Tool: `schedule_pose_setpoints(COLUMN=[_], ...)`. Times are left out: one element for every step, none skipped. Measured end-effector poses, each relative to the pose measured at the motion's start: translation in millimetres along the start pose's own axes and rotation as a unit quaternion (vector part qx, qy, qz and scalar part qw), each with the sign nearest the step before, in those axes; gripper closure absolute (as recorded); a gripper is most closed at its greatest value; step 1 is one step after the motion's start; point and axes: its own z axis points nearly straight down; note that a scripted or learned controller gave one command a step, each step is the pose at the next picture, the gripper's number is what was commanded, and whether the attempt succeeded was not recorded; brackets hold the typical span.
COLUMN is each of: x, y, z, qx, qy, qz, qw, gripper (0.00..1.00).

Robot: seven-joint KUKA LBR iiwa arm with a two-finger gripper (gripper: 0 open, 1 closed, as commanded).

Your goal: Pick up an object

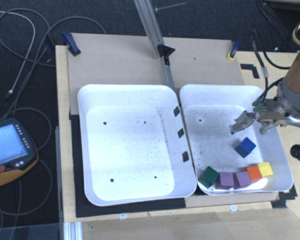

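Above the near-rim row of blocks (236, 177), the gripper (251, 125) hangs spread wide, grasping nothing, above the blue cube (245, 147).

The floor (25, 194) is dark carpet. Cables (20, 29) lie at ten o'clock. A wooden bench (115, 59) sits in the middle.

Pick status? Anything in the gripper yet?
Done: gripper is inside the right bin, fingers spread, above the blue cube. In hand: nothing sits between the fingers. Left: descend, close on a block, lift; the green block and its row lie untouched along the near wall.
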Motion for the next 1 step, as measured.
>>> schedule_pose_setpoints(x=[-90.8], y=[-13.5], z=[62.3], qx=[0.004], qy=[0.0], qz=[0.004], qw=[1.0], gripper=[0.0])
